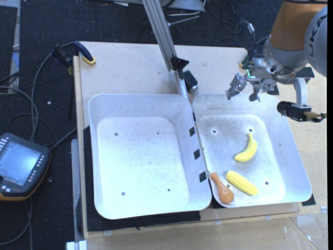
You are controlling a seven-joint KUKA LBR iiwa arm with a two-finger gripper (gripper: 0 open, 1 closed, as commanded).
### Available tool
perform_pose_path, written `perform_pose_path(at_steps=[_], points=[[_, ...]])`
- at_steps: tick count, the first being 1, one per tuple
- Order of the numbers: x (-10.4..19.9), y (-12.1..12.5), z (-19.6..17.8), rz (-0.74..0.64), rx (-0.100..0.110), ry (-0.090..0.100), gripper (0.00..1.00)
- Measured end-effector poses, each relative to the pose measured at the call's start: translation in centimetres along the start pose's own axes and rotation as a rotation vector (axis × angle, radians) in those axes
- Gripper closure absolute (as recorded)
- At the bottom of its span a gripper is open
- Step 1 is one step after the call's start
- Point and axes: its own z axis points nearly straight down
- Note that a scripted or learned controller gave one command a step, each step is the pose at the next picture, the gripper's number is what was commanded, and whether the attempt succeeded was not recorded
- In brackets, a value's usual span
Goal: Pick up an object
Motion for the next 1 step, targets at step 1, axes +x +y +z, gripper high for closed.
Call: perform_pose_path(at_steps=[1], points=[[0.0,0.0,0.0,0.0,0.0,0.0,0.0]])
